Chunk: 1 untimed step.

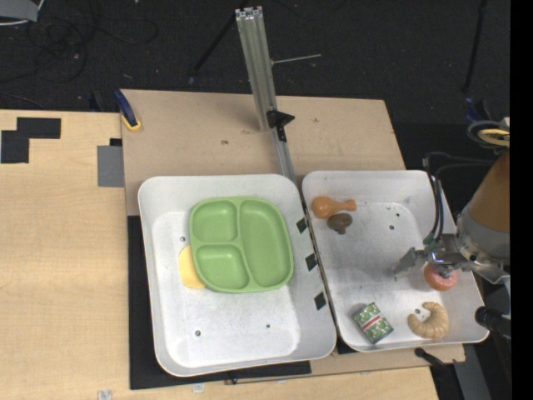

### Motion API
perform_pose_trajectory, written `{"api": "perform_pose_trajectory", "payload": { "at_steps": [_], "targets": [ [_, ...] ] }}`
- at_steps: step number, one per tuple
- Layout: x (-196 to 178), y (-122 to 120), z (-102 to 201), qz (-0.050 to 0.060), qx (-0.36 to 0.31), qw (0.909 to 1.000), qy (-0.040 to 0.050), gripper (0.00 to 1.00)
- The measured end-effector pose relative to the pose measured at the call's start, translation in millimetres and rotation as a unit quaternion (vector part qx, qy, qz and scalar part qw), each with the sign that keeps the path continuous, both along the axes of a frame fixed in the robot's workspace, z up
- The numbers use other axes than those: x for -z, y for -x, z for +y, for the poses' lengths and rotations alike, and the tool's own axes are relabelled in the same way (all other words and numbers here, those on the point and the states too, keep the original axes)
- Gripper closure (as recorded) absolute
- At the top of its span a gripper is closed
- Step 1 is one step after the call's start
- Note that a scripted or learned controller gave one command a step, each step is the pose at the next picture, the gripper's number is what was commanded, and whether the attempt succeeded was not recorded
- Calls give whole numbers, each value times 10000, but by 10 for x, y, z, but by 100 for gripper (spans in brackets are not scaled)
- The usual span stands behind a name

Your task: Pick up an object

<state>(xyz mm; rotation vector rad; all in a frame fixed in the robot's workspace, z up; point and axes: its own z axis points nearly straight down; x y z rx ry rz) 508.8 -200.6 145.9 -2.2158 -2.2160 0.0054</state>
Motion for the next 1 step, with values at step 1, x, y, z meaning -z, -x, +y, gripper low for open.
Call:
{"api": "perform_pose_trajectory", "payload": {
  "at_steps": [1],
  "targets": [
    [502,-11,35,-27,-14,10000,-21,0]
  ]
}}
